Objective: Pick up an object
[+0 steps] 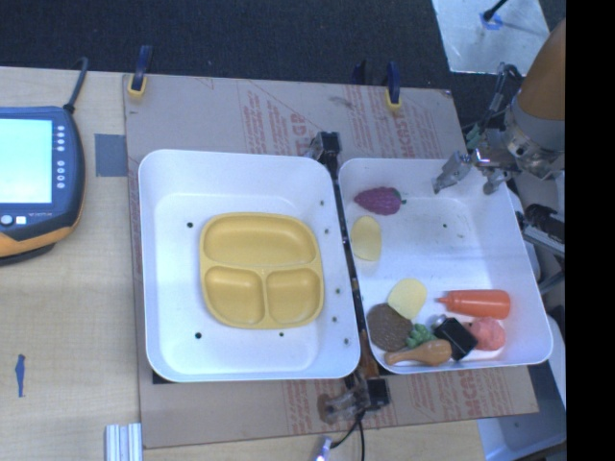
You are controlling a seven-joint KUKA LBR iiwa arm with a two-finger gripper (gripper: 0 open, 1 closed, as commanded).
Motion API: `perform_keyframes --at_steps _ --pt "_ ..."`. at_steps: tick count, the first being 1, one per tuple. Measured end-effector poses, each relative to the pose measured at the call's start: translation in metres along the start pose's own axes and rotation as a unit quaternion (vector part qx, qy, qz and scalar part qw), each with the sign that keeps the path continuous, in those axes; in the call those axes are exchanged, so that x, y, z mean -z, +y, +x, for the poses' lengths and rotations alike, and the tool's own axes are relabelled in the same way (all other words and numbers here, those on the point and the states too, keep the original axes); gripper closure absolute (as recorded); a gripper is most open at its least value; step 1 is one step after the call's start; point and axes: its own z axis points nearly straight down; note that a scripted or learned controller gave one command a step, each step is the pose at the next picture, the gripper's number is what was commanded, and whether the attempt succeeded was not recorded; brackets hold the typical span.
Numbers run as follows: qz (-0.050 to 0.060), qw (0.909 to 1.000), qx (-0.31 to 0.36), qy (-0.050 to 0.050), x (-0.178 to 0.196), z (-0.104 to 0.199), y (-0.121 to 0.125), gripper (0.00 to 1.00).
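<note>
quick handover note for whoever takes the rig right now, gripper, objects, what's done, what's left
Gripper: at the right bin's far right corner, nothing between its fingers.
Objects: all in the right bin. Purple piece and pale yellow slice along the left wall; orange bottle, brown disc and the rest bunched at the near edge.
Left bin: yellow divided tray.
Done: nothing picked.
Left: the whole pick.

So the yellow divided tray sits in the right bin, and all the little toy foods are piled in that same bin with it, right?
Not quite. The camera view shows the yellow divided tray alone in the left bin. The toy foods, such as the purple piece and the orange bottle, do lie in the right bin.
</note>
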Motion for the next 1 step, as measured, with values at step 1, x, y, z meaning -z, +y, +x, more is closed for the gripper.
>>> perform_keyframes --at_steps 1 --pt "0.002 1.0000 0.002 0.001 -0.0418 0.0786 0.0001 0.00"
